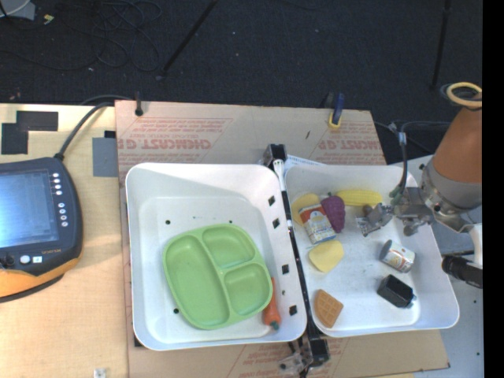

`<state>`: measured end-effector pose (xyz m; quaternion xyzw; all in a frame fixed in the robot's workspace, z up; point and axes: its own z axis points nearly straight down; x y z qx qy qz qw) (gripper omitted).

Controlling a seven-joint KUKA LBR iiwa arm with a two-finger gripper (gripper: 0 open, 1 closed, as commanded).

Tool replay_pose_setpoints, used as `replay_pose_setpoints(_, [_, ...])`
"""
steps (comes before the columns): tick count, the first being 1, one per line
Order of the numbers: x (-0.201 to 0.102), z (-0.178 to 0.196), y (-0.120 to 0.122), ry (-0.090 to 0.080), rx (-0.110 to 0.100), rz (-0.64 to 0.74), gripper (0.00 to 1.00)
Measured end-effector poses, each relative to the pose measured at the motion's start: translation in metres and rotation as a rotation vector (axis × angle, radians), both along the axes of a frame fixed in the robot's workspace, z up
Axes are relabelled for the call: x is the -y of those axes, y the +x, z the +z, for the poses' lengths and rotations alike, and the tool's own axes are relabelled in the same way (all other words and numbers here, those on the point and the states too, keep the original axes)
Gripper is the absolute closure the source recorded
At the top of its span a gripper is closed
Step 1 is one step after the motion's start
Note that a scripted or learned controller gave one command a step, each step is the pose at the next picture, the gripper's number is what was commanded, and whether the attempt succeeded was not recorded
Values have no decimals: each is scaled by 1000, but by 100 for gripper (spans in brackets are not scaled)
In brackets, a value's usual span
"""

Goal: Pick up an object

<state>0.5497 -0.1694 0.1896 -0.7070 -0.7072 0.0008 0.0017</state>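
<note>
Yellow banana [359, 198] lies lengthwise left-right beside gripper [376, 218]; finger state cannot be told

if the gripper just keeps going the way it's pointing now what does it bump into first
Probably the purple toy. The gripper points left across the right bin, with that toy next in line and the small can just beyond. Its height above them is unclear, so it might pass over.

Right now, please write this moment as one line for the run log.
phase: reaching | gripper: over right bin, nothing seen held | nearest: banana, small can | left bin: green tray
</note>
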Motion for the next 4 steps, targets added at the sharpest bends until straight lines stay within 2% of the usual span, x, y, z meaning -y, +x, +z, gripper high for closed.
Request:
replay_pose_setpoints(1, [-42, -95, -33, 5, -10, 0, 0])
replay_pose_setpoints(2, [-81, -102, 15, -6, 5, 3, 0])
replay_pose_setpoints(3, [-80, -92, 13, 0, 1, -4, 100])
replay_pose_setpoints(4, [-81, -101, -33, -7, 5, -5, 100])
